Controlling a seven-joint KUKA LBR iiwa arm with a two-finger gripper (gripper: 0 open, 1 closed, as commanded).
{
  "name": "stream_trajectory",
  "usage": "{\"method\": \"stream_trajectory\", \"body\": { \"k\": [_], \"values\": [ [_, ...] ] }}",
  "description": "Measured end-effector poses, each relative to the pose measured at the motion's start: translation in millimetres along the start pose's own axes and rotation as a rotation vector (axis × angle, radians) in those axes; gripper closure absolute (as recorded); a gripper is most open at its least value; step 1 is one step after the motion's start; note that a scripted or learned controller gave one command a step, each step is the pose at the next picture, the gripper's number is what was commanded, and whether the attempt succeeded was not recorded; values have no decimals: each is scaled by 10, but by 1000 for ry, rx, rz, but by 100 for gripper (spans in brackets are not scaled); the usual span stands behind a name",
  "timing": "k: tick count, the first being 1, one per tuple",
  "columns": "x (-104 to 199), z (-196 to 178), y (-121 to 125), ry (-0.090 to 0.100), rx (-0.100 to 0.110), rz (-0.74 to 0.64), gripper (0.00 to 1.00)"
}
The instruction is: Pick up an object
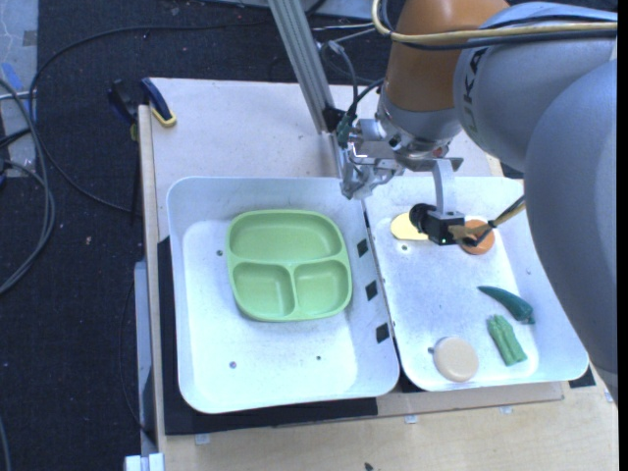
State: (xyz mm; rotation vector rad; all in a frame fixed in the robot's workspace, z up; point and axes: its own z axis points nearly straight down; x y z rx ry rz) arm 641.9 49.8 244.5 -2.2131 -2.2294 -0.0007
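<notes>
Where the left bin (208,359) meets the right bin (432,285), the tool (355,186) hangs.

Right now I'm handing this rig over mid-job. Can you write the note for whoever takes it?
Gripper: hangs over the far end of the rim between the two bins, with no object visibly in it.
Left bin: holds a green divided plate.
Right bin: a yellow piece and an orange piece lie at the far end. A dark green piece, a light green stick and a beige disc lie toward the near end.
Done: nothing picked up yet.
Left: choose an object, grasp it and lift it.
</notes>
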Motion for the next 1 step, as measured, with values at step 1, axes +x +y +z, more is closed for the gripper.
{"method": "stream_trajectory", "body": {
  "k": [1],
  "values": [
    [475,39,-50,1,1,0,100]
  ]
}}
